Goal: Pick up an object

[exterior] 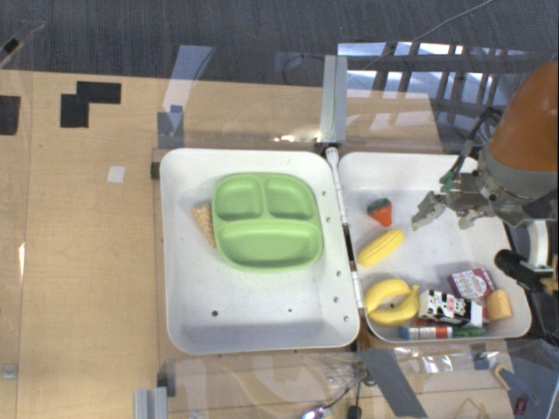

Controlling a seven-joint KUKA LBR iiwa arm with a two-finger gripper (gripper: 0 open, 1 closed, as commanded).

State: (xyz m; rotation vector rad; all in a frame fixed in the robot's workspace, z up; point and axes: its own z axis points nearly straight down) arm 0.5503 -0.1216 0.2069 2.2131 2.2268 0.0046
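Observation:
My gripper (445, 217) hangs over the upper right part of the right bin (419, 175), its two fingers spread apart and open with nothing between them. To its left lies a small red and orange toy with a green top (379, 210). Below that is a yellow corn-like piece (382, 247). Along the bin's front edge sit a yellow banana-shaped toy (390, 299), a cow-patterned carton (444, 305), a pink packet (472, 282), a tan cylinder (499, 305) and a red and green pen-like item (434, 331).
The left bin (253, 321) holds a green divided plate (265, 220) with a tan waffle-like piece (203, 223) tucked at its left side. A metal divider (343, 225) separates the bins. The arm's orange band (530, 129) looms at the right.

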